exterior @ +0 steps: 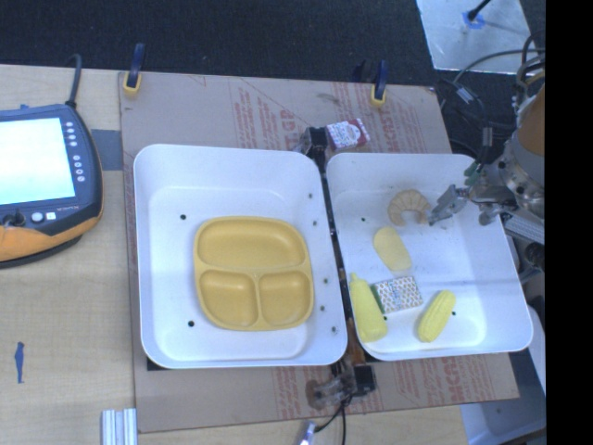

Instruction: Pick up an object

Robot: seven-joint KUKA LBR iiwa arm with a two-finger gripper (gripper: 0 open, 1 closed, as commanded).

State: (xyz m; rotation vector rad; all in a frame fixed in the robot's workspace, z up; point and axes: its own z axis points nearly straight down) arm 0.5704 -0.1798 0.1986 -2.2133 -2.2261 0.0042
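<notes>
From my remote seat, the pincer (460,202) sits over the right bin (482,258), far-right part, fingers spread a bit with nothing between them. One fingertip is just beside the beige croissant-looking piece (406,205). Nearer me: a pale yellow lump (392,247), then a speckled block (399,294) between a yellow banana-ish thing (367,310) and a corn cob (435,315). The left bin (162,276) holds a yellow divided plate (253,273). A tablet (42,182) sits on the counter (56,341), far left.

The wooden bench (56,341) bore a cardboard sheet (232,109), two white bins (157,184) and a tablet (42,179).
</notes>
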